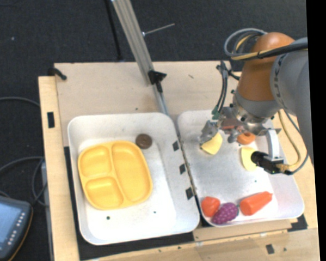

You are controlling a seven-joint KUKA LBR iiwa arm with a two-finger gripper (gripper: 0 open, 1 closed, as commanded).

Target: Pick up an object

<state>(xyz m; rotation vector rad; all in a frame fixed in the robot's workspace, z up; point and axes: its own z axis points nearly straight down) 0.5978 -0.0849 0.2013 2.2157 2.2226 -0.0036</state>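
2 shallow white bins sit side by side on the bench, so here's the count. The left bin (86, 224) has 2 things: 1 yellow divided tray (115, 174) with 3 compartments, sitting toward 9 o'clock in the bin, and 1 small brown disc (144, 141) just off the tray's 1 o'clock corner, close to it, though I can't tell if they're touching.

The right bin (231, 178) has more going on. I count 5 loose items: 1 pale yellow wedge (212, 146) up around 11 o'clock, 1 pale yellow rounded piece (247, 158) toward 3 o'clock, then 3 lined up along the 6 o'clock edge: 1 red-orange round piece (210, 206), 1 purple grape bunch (226, 212) right against it, and 1 orange carrot-like piece (255, 202) lying just beside the grapes.

The arm (264, 78) comes in from 3 o'clock and the gripper (215, 131) hangs over the 12 o'clock end of the right bin. The yellow wedge is right at the tips, looks like it's pinched between the fingers, though the contact itself is hard to make out. There's also 1 small orange bit (246, 138) just under the wrist, can't tell if it's a toy or part of the tool.
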